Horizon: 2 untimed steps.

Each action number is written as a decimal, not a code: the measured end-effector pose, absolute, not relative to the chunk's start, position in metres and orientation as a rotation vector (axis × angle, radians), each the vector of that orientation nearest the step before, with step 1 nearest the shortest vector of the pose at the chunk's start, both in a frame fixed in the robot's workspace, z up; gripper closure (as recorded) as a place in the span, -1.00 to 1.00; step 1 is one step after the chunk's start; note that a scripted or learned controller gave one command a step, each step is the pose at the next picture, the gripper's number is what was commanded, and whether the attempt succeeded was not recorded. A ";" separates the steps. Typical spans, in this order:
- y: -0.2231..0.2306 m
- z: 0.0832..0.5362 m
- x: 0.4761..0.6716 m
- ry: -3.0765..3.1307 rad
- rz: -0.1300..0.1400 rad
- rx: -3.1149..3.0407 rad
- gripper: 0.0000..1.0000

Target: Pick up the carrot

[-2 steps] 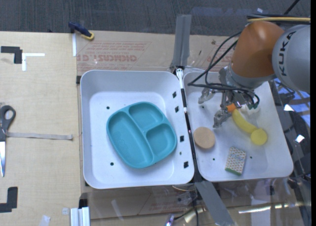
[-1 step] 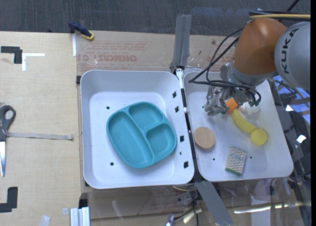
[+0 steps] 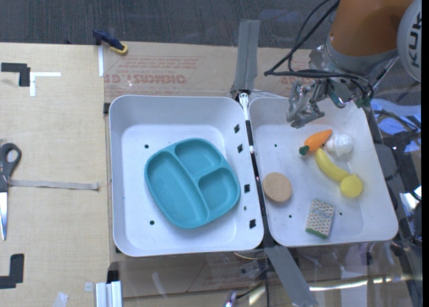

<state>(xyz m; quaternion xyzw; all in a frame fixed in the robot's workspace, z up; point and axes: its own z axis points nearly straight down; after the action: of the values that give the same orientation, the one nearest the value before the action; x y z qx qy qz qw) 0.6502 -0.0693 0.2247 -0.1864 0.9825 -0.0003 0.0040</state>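
On the bare bench at the far left lies a pair of scissors [image 3: 7, 165]. The left bin [image 3: 120, 185] holds one thing, a teal divided plate [image 3: 192, 182] with three compartments, set at a slant. The right bin [image 3: 379, 218] holds the rest: a round tan cookie [image 3: 277, 187] near its left wall, a small patterned sponge block [image 3: 320, 218] toward the near edge, a yellow banana [image 3: 332, 165] running slantwise to a yellow lemon [image 3: 351, 186], and the carrot [image 3: 317, 141], orange, lying toward the far side, touching a white lump [image 3: 341, 145]. The gripper [image 3: 303, 114] hangs above the bin's far left corner, just beside the carrot and holding nothing; how wide it stands cannot be told.
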 end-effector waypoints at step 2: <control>-0.118 0.105 0.621 3.103 -0.003 -0.402 1.00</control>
<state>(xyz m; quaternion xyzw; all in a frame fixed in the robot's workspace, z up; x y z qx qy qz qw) 0.6210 -0.1182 0.1050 -0.1284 0.9917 -0.0010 0.0061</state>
